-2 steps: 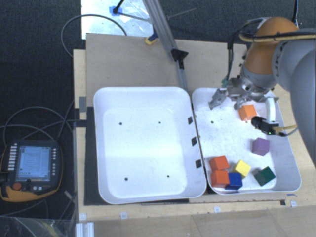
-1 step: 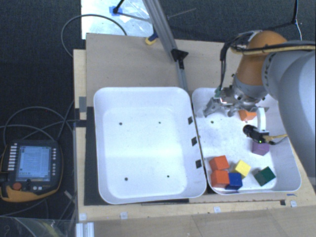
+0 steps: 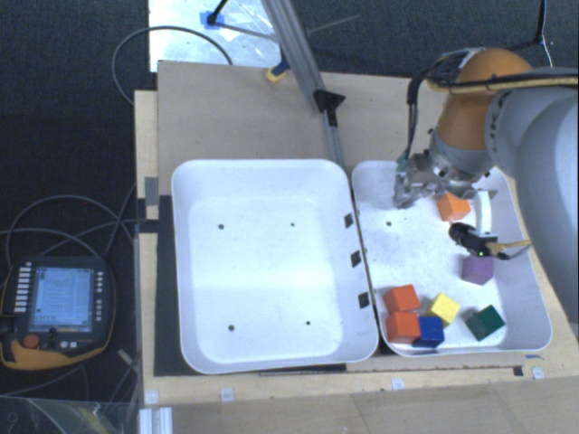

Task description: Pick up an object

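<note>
My gripper (image 3: 409,191) hangs low over the far part of the right bin (image 3: 380,242), reaching in from the right. An orange block (image 3: 453,208) lies just to the right of it, close beside the wrist and not between the fingers as far as I can see. Farther toward the front a purple block (image 3: 478,268) rests near the bin's right wall. At the front of this bin sit two orange blocks (image 3: 403,311), a yellow block (image 3: 444,307), a blue block (image 3: 431,330) and a green block (image 3: 486,321).
The left bin (image 3: 262,260) lies alongside, its shared rim carrying small black clips (image 3: 355,259). A grey pole (image 3: 298,43) slants across the back of the bench. A teach pendant (image 3: 56,310) lies on the floor at left.
</note>
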Controlling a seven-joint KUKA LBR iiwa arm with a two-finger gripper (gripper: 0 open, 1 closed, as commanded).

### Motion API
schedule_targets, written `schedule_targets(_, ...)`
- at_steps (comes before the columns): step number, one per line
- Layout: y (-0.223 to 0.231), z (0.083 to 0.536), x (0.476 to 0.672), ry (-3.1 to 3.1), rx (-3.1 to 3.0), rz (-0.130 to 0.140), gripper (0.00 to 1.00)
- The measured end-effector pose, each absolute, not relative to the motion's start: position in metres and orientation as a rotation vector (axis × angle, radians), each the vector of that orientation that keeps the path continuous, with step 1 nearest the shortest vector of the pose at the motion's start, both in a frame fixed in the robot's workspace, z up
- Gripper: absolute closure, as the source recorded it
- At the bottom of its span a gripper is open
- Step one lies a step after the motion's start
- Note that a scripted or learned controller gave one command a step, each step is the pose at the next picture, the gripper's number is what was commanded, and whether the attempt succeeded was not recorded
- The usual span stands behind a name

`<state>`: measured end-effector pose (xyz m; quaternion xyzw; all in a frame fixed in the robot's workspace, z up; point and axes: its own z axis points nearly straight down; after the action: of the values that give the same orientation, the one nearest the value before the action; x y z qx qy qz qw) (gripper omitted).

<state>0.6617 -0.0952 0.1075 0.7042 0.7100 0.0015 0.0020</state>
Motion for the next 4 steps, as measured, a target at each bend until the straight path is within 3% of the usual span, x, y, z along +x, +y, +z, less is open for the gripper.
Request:
schedule_targets(2,-0.099,0.226,0.661,2.223,2.21,0.008,1.0)
schedule_targets(4,-0.095,0.3,0.663,2.225,2.212,0.005,1.0)
